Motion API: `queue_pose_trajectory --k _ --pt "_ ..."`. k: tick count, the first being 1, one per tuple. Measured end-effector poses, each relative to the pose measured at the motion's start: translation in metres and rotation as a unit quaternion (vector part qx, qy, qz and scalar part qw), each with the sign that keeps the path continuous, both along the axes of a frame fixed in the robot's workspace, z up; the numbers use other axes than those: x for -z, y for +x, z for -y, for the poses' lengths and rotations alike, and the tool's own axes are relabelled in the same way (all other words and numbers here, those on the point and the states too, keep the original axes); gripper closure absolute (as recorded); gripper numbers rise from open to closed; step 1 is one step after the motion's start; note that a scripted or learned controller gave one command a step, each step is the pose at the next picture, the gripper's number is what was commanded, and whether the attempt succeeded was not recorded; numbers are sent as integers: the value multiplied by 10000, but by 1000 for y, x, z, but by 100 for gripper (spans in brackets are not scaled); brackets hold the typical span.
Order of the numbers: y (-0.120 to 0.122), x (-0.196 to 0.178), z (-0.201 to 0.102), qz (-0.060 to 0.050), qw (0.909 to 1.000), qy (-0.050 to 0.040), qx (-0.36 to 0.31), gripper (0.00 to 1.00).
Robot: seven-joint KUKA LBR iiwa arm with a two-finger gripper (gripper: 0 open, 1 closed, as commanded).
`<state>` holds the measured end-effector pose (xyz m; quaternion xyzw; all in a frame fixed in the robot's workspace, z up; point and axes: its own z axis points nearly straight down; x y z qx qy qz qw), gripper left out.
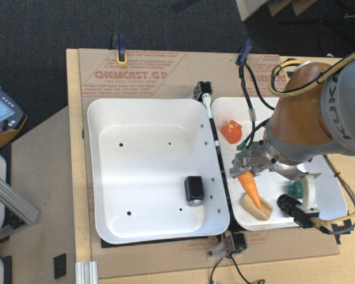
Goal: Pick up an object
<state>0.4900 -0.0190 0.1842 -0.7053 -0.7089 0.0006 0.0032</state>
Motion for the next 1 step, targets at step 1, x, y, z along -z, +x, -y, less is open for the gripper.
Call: queue_pose_trajectory --k 1 --pt "4 -29 -95 41 10000 4 -32 100"
